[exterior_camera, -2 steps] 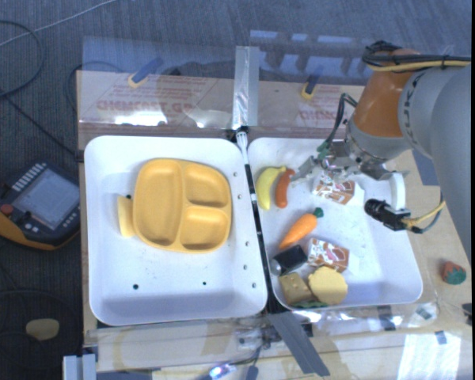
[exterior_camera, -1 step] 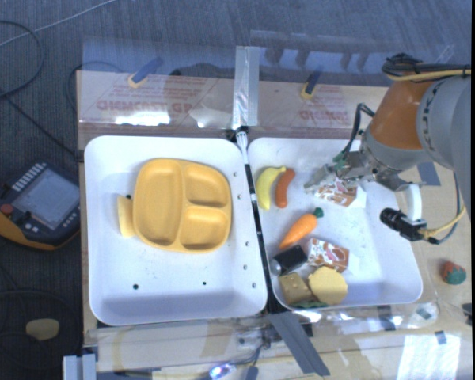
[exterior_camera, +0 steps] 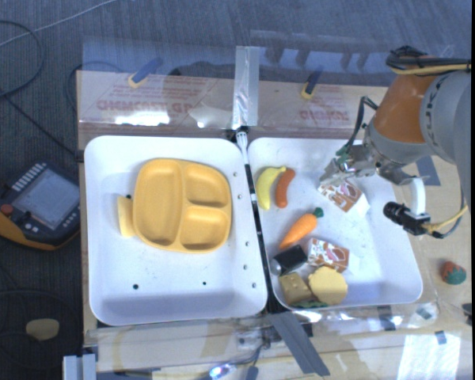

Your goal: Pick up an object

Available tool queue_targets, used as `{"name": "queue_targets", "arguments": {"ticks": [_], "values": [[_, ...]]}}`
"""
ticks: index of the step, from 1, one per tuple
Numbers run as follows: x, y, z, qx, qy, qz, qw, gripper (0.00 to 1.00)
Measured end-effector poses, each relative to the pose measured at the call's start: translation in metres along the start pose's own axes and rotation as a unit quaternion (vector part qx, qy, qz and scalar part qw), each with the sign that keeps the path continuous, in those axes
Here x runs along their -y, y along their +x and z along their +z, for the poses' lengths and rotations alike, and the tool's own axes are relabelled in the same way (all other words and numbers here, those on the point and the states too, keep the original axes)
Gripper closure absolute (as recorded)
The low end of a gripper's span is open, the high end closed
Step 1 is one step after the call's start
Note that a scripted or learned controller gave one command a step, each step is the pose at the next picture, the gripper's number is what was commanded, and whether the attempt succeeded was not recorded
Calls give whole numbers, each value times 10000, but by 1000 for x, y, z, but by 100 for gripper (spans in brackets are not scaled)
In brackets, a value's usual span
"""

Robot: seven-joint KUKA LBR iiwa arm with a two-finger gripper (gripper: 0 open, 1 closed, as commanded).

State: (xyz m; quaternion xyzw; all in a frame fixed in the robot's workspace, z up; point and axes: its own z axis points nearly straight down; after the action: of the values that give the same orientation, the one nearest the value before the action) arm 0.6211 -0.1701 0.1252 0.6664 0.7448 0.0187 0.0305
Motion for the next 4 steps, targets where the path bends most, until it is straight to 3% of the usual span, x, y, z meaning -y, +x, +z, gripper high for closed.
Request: {"name": "queue_targets", "arguments": {"ticks": [1,2,3,4], "values": [[-54,19,-55,-100,353,-160,9992,100],[-23,-53,-3,-98,301,-569,9979,100],[-6,-53,3,-50,176,-1252,9920,100],[0,-44,9,17,87,-2055,9786,100]]}}
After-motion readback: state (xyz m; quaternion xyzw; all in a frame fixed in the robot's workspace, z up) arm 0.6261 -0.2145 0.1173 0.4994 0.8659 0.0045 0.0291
